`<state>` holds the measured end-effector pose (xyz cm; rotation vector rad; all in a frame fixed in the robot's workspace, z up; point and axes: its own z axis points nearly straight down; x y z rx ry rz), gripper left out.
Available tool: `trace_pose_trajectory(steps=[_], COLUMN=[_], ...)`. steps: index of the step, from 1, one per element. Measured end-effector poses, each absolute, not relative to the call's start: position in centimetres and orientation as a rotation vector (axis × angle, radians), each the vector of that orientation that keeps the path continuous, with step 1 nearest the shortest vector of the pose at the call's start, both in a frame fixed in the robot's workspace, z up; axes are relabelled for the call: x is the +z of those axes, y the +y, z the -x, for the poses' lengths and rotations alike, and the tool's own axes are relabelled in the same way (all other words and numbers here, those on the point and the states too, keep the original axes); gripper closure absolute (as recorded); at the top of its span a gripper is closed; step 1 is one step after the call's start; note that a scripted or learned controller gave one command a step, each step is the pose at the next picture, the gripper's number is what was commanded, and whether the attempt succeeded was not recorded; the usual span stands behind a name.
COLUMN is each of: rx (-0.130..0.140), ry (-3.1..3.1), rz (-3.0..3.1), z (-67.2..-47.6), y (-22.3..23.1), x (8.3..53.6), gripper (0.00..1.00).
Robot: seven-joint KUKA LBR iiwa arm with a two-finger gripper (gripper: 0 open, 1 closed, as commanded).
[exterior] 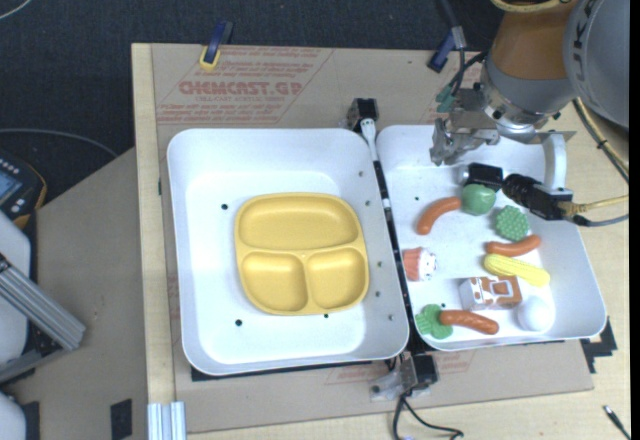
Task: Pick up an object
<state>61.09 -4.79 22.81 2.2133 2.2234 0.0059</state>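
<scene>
My gripper (452,150) hangs over the back of the right bin (400,153), its dark fingers pointing down with nothing visible between them. Just in front of it lie a curved orange-red sausage (436,214) and a green round fruit (478,199). Further toward the front are a green bumpy vegetable (512,223), another sausage (512,247), a yellow corn cob (517,271), a small brown carton (488,292), a white egg (536,312), a white-and-red piece (422,264) and a red carrot with green leaves (458,321).
The left bin (190,228) holds a yellow three-part plate (300,253). A black divider (380,188) runs between the bins. A black cable connector (535,195) lies over the right bin's back right. Blue clamps (214,45) hold the cardboard base.
</scene>
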Motion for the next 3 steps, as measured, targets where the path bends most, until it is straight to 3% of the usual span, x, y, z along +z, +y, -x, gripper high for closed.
trace_pose_trajectory(steps=[1, 3], rx=[0.006, -0.003], ry=[2.222, 2.221], rz=[-2.214, -2.223], z=[-65.6, -64.7], y=[-3.2, -5.1], x=[22.7, 22.4], gripper=[1.00, 1.00])
